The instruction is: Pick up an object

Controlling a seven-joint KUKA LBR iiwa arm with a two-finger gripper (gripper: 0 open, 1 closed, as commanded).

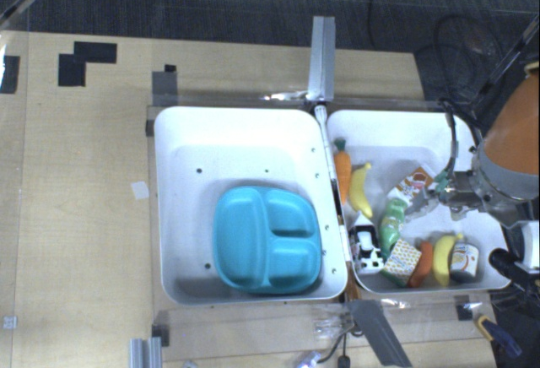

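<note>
The right bin (396, 132) holds several small items: an orange carrot (342, 172), a yellow banana (361, 189), a green bottle (392, 223), a red-and-white carton (413, 183), a black-and-white piece (364, 244), a patterned box (403, 258), a red-orange piece (422, 263), a second yellow piece (443, 257) and a small jar (462, 258). My gripper (437, 192) hangs low over the right side of this bin, just right of the carton and above the green bottle. The arm's wrist covers the bin's right wall.
The left bin (211, 134) holds a blue divided plate (268, 238) in its front half. A metal post (322, 62) stands behind the divider between the bins. Cables lie on the dark floor beyond the bench.
</note>
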